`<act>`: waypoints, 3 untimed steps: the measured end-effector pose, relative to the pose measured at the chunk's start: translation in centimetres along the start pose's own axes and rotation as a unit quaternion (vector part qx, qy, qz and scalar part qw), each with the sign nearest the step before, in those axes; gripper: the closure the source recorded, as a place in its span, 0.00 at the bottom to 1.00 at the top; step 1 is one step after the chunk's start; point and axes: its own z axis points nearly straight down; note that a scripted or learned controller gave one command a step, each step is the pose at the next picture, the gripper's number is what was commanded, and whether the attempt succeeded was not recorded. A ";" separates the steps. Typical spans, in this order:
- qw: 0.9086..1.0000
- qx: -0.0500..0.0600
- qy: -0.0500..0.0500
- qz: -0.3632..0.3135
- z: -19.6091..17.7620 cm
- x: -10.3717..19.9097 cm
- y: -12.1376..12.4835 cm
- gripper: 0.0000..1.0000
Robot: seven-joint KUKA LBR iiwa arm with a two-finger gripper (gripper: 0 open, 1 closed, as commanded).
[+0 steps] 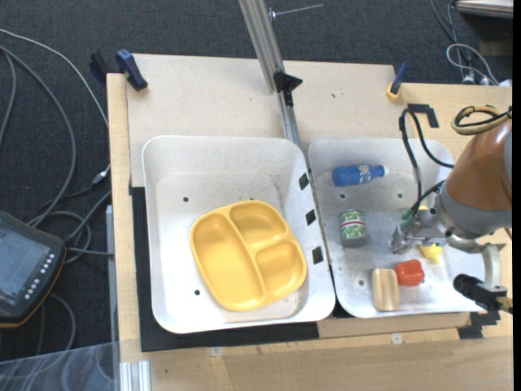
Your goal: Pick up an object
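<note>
Camera view: gripper low in the right bin, among small objects

Camera view from above has the gripper (413,236) reaching down into the right bin (358,296), its metal end at the bin floor near the right side — whether it is released or clenched cannot be told from this slant, and nothing can be seen held in it. The grey arm (480,190) with its orange band covers the bin's right edge.

Just below the gripper lies a red block (410,273), and a small yellow piece (431,253) sits at its right, close under the wrist. Touching the red block's left side is a tan wooden block (384,288), lying lengthwise near the bin's front wall. Further left stands a green-labelled can (352,226), apart from the gripper. A blue bottle (356,174) lies on its side toward the back of the same bin, its white cap pointing right.

The left bin (163,218) holds a yellow divided plate (247,255) — three compartments, resting flat toward the front.
</note>
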 end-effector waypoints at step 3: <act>1.000 0.001 0.000 -0.003 -10.9 4.8 1.2 1.00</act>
